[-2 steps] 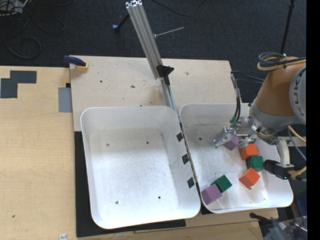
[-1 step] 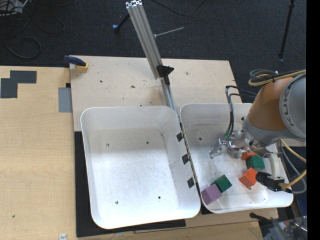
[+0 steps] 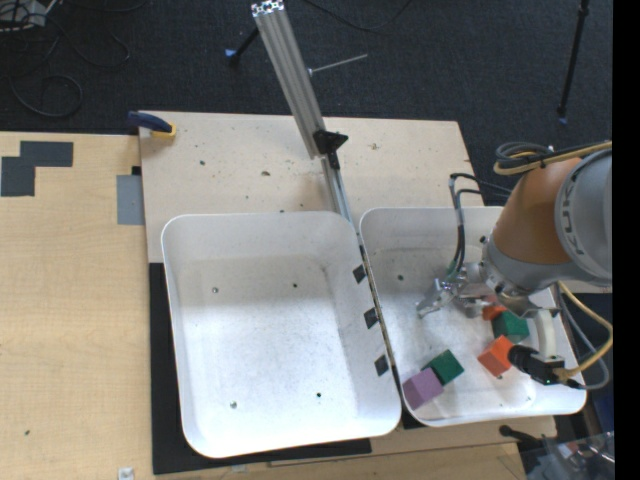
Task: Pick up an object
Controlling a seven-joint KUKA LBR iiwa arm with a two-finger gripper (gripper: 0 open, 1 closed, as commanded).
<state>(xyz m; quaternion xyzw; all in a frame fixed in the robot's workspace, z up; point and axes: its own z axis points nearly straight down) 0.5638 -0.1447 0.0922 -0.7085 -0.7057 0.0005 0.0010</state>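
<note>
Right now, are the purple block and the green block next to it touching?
Touching. The camera view shows the purple block and the green block meeting at their corners in the right bin, with no white floor showing between them.

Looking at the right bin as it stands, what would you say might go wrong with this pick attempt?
1. The purple block and green block sit touching, so closing on one may drag or push the other.
2. The orange block lies near the right bin's far wall, partly under the arm, leaving little room.
3. The tool sits apart from every block and may close on nothing.
</note>
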